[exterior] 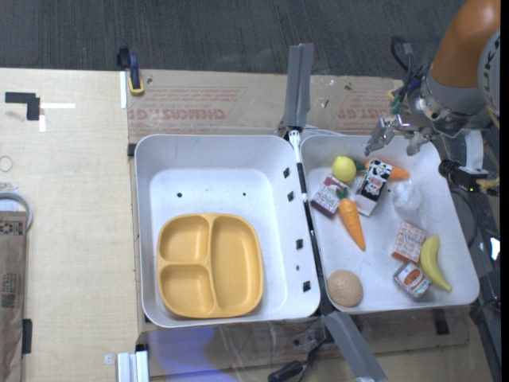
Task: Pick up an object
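Fingers (395, 136) spread, empty, above right bin (465, 237); cardboard (215, 102) behind, wooden bench (64, 213) left.

You had two white bins on the bench, and the left bin (151, 213) held a yellow-tan divided plate (211, 265), the landmark for the rest. Right of the plate, in the right bin (461, 237), lay an orange carrot (352, 223), with a beige, bread-like round (345, 288) just below it. Up and right of the plate sat a yellow lemon (343, 168) and a black-and-white cow-patterned carton (374, 183). Farthest right of the plate were a yellow banana (434, 263), a red-and-white packet (408, 241) and a can with an orange-and-white label (412, 280). The arm's band (468, 42) above was orange.
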Available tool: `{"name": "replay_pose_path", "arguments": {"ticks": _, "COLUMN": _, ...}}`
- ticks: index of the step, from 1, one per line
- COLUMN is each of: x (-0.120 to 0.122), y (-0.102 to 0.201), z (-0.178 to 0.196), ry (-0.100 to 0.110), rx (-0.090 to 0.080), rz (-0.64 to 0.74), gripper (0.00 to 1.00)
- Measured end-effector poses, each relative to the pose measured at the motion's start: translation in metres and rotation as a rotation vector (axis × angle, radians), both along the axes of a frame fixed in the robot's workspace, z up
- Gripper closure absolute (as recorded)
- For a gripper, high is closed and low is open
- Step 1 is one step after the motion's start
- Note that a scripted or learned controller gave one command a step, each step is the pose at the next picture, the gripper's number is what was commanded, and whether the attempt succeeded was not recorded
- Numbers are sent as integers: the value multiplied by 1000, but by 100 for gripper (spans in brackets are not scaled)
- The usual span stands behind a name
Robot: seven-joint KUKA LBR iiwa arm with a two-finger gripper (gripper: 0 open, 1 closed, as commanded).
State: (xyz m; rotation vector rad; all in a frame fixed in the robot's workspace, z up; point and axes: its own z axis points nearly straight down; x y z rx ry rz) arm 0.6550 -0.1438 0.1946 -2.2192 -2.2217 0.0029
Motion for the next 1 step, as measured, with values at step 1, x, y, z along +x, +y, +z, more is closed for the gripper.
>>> {"name": "replay_pose_path", "arguments": {"ticks": 1, "x": -11, "y": 18, "z": -71, "ry": -1, "rx": 1, "rz": 237, "gripper": 0}}
